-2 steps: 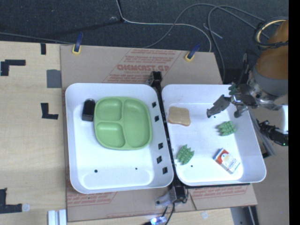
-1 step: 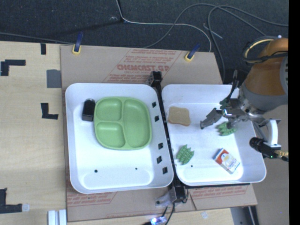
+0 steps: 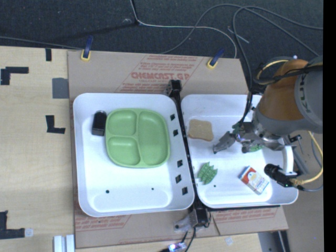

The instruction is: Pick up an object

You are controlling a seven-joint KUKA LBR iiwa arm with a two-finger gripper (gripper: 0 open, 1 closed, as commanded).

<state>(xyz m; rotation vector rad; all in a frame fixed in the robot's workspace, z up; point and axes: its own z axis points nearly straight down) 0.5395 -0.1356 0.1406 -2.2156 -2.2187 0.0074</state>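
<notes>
Cardboard-covered bench [image 3: 157, 70], dark floor and loose cables behind it. Two shallow white bins side by side.

Left bin [image 3: 86, 185]: green divided plate [image 3: 138, 137]; small black block [image 3: 98, 123] touching the plate's left edge.

Right bin [image 3: 226, 193]: tan bread-like slab [image 3: 200, 129] near the divider, upper part; green leafy piece [image 3: 208, 172] below it; small red-and-white packet [image 3: 254, 180] toward the lower right.

Arm [image 3: 286, 101]: enters from the right, above the right bin. Pincer [image 3: 227, 142]: points left, just right of the tan slab and above-right of the green piece, apart from both. Packet lies below and to its right. Finger spread cannot be made out; nothing seen held.
</notes>
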